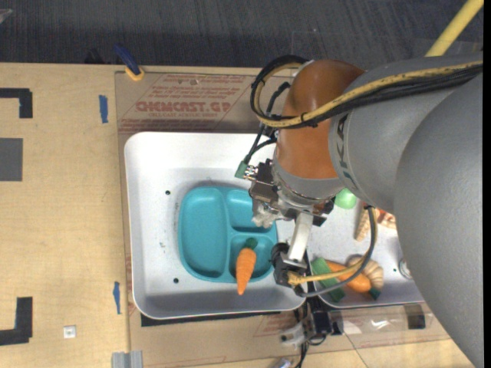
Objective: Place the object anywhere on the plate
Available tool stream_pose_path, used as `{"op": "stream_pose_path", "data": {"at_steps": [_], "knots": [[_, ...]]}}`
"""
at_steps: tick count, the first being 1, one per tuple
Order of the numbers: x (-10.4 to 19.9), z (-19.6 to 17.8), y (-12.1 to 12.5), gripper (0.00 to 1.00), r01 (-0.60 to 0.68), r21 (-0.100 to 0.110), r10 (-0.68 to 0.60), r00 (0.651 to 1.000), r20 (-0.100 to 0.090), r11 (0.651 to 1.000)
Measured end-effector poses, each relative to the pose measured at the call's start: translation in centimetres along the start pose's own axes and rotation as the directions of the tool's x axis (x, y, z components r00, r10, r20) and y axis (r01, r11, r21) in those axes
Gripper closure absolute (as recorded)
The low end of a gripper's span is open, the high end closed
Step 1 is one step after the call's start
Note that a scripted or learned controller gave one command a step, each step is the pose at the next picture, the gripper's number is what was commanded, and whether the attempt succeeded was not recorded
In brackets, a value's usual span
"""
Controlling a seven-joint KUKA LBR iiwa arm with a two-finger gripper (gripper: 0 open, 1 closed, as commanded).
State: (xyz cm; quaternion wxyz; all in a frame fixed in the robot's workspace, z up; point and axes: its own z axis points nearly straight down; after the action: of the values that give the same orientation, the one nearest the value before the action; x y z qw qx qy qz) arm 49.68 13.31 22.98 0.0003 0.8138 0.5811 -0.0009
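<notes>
A teal divided plate (203, 232) lies in the left white bin (149, 205). An orange toy carrot (245, 269) with a green top rests over the plate's near right corner, its tip pointing past the rim toward the bin's front. My gripper (263, 215) hangs over the plate's right side, just above and behind the carrot. The carrot lies apart from the gripper. The wrist and the orange band hide the plate's right rim.
The right bin (399, 271) holds a green piece (346, 199), a tan stick-like piece (360, 222) and an orange-and-green toy (347, 280) near its front. The arm covers most of that bin. Brown cardboard (61, 205) surrounds the bins.
</notes>
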Motion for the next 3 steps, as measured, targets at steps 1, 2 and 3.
{"op": "stream_pose_path", "data": {"at_steps": [1, 2, 3], "knots": [[-3.9, 4.1, -0.6, 1.00, 0.433, 0.003, -0.433, 0.901, -0.001, 0.901], [3.2, -5.7, -2.9, 1.00, 0.388, -0.006, -0.388, 0.922, -0.005, 0.922], [3.1, -6.5, -2.8, 1.00, 0.386, -0.003, -0.386, 0.923, 0.000, 0.922]]}}
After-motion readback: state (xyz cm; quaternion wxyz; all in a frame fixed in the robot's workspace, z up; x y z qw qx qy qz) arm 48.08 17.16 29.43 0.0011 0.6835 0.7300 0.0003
